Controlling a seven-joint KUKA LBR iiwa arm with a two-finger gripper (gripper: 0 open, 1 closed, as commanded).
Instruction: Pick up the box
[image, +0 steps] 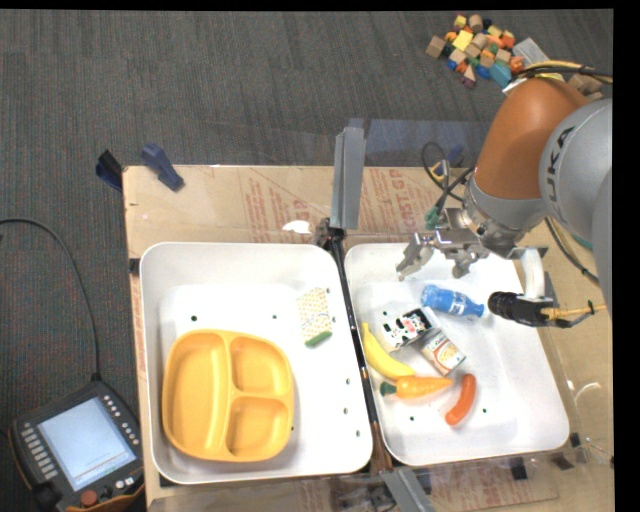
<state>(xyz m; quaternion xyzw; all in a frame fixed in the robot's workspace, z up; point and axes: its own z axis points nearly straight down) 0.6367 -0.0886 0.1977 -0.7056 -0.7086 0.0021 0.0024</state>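
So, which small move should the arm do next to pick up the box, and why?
Probably move the gripper toward the box and lower it there. The gripper hangs open above the right bin's far edge, holding nothing, while the box lies nearer the middle, crowded by the banana and can.

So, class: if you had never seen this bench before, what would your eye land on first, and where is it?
Probably the yellow tray, bright against the left bin. Next, the arm's orange band at upper right, with the gripper hanging open over the right bin. Below it lies a cluster: blue bottle, black-and-white box, banana, carrot and sausage.
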